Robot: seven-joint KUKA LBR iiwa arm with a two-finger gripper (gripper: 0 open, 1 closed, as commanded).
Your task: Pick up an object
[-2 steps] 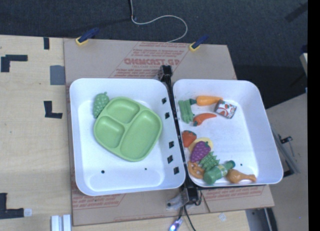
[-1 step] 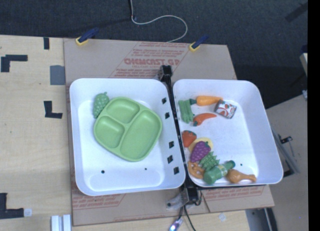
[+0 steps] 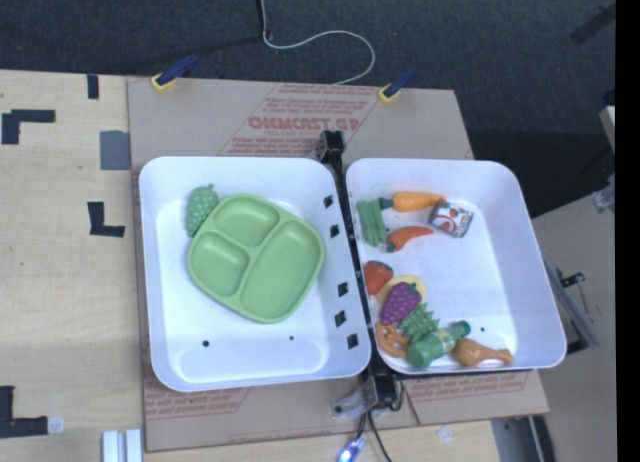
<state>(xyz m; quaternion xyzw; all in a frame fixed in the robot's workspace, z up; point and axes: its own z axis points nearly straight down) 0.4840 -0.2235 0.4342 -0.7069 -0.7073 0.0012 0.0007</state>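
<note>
Heaped in right bin's (image 3: 520, 250) near corner: orange gourd (image 3: 480, 354), green vegetable (image 3: 432, 348), purple grapes (image 3: 398, 302). Farther back: 2 carrots (image 3: 416, 200), beans (image 3: 370, 220), small can (image 3: 450, 218). Left bin (image 3: 170, 250): 3-part green plate (image 3: 255, 258), green grapes (image 3: 201, 207) touching its far-left edge. Gripper's grasp: cannot tell.

At the right edge we make out a pale grey sliver, perhaps the arm (image 3: 607, 155); its pose is unclear.
</note>
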